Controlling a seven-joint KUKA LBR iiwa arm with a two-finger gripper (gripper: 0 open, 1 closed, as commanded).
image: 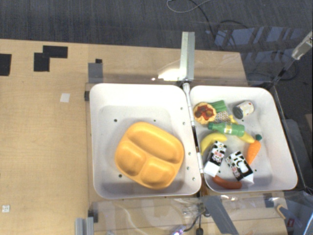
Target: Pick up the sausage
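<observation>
Lying flat at the near edge of the right bin, the sausage is a reddish-brown link, long axis running roughly left-right. Just above it, touching or nearly so, are 2 small cow-print milk cartons: the left carton tilted, the right carton angled the other way, its white end overlapping the sausage's right tip. A banana curves beside the left carton, next to the divider btw bins. Right of the cartons an orange carrot stands nearly upright in view, green top up. Above the banana a green bottle lies sideways. Farther back: a small pizza, a green item touching it, & a grey can on its side. Left bin holds a yellow compartment plate, 3 sections, tilted a bit. Both bins sit on the wood-tone table. End effector: state can't be told.
</observation>
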